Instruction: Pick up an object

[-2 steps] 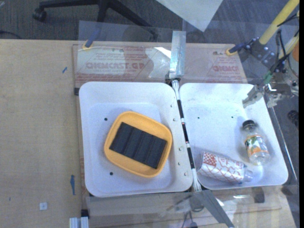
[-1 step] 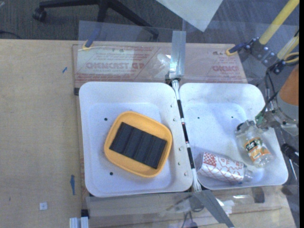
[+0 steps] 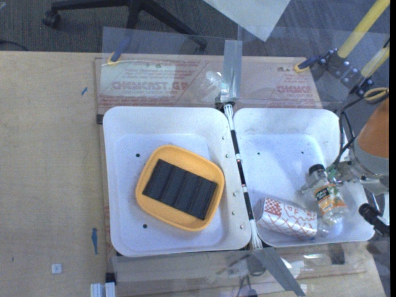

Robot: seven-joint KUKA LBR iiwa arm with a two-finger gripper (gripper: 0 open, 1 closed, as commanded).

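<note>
Camera view has my pincer low over the right bin, by the small bottle beside the paper cup — grip state, cannot tell.

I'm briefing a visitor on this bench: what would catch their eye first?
The yellow tray with its dark ribbed insert stands out, lying tilted in the left bin. In the right bin, a red-and-white patterned carton lies along the near edge, with a small clear bottle beside it under the arm's wrist.
</note>
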